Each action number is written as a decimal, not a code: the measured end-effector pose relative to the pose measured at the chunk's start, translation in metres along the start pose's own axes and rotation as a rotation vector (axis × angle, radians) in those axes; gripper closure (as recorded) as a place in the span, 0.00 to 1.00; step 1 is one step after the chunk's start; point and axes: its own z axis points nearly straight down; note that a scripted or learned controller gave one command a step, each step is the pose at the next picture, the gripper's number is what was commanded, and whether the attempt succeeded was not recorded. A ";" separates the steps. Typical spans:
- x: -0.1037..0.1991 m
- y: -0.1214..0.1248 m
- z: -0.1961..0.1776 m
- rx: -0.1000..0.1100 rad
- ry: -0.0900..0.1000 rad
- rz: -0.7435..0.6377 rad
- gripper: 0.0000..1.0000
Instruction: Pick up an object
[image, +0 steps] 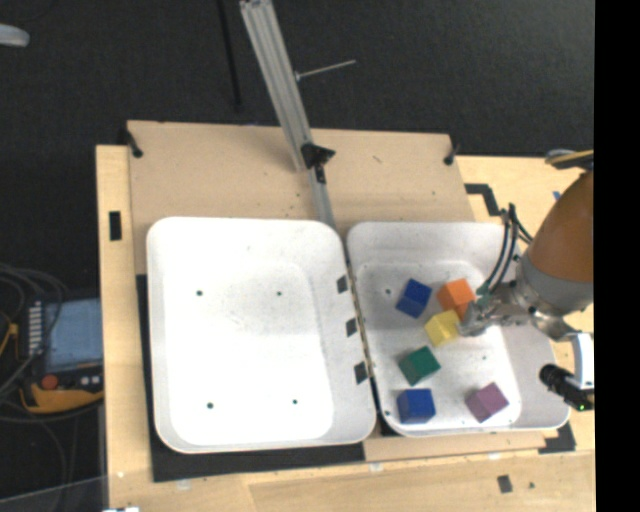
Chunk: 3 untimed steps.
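Closest to you, along the near edge of the right bin (520, 425), sit a blue cube (416, 404) and a purple cube (487, 400), both lying free and well apart from the arm. Behind them you have a green cube (419, 364), then a cluster further back: a second blue cube (413, 298), an orange cube (457, 294) and a yellow cube (441, 328). The gripper (476, 318) is down low in that cluster, just beside the yellow cube and close under the orange one, so either could be the target. You cannot tell from this angle whether it is open or closed, or whether anything sits in its grasp. Every cube looks to be resting on the bin floor, so judge the pick as not yet done: the approach is made, but the grasp and the lift are left. The left bin (180, 300) plays no part so far.
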 end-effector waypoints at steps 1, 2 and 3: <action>-0.009 0.011 -0.054 0.014 0.002 -0.006 1.00; -0.011 0.013 -0.103 0.014 0.002 -0.008 1.00; -0.012 0.015 -0.129 0.017 0.003 -0.010 1.00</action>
